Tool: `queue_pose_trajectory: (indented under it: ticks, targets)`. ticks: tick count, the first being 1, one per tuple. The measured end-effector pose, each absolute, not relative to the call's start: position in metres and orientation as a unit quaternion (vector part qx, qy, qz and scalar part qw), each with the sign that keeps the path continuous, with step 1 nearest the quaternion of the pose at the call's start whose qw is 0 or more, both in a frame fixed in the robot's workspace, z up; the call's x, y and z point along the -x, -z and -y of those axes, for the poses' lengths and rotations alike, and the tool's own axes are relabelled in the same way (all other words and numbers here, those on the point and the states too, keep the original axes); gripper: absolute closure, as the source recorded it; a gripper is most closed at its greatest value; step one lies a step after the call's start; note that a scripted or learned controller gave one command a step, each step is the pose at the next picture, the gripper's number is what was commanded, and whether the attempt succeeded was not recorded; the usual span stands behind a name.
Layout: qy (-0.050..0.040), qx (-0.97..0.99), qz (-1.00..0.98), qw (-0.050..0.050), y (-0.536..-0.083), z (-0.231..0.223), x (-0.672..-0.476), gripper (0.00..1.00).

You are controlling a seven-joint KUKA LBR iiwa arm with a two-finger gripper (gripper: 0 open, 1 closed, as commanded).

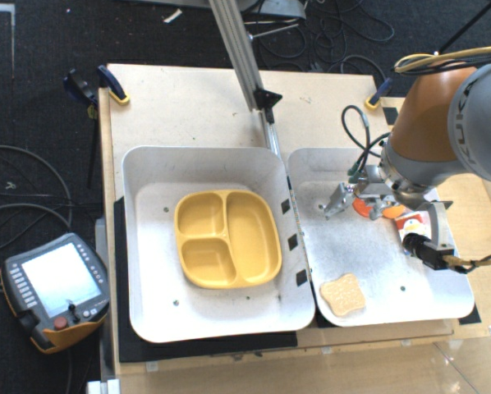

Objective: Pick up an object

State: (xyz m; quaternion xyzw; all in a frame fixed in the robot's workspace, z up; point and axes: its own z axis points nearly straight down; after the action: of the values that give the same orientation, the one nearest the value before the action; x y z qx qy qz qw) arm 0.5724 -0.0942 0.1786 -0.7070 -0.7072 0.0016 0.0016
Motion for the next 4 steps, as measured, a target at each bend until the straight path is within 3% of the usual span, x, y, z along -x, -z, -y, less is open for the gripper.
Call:
queue_pose_trajectory:
  ticks: [2,3,4]
  targets:
    - [-0.0006,0.707,0.707,0.0,-0.094,0.102,-0.567,0.0]
    - [0.0005,0.707,0.707,-0.001,-0.106,0.102,-0.568,1.0]
    - [0.0018,0.706,0.708,-0.003,-0.168,0.1,-0.565,1.0]
